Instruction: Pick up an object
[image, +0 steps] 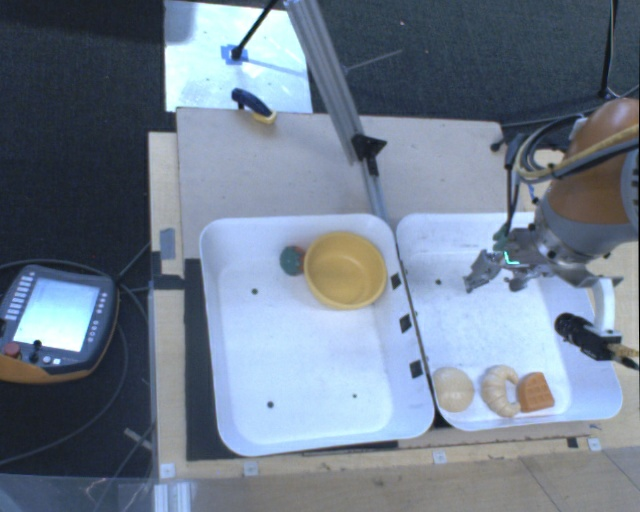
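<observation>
My gripper (498, 276) hangs over the upper middle of the right bin (470, 330), fingers apart with nothing between them. Along that bin's front edge lie a cream round bun (453, 388), a pale croissant-shaped piece (500, 390) and an orange block (536, 391), all well below the gripper. The left bin (290, 390) holds a yellow bowl (345, 270) at its back right, with a small dark green ball (291, 260) touching the bowl's left side.
A slanted metal pole (335, 85) ends at the back edge where the bins meet. Black clips (405, 322) sit along the seam between the bins. A teach pendant (50, 322) lies off the bench at left. A blue-yellow clamp (253, 104) rests on the back board.
</observation>
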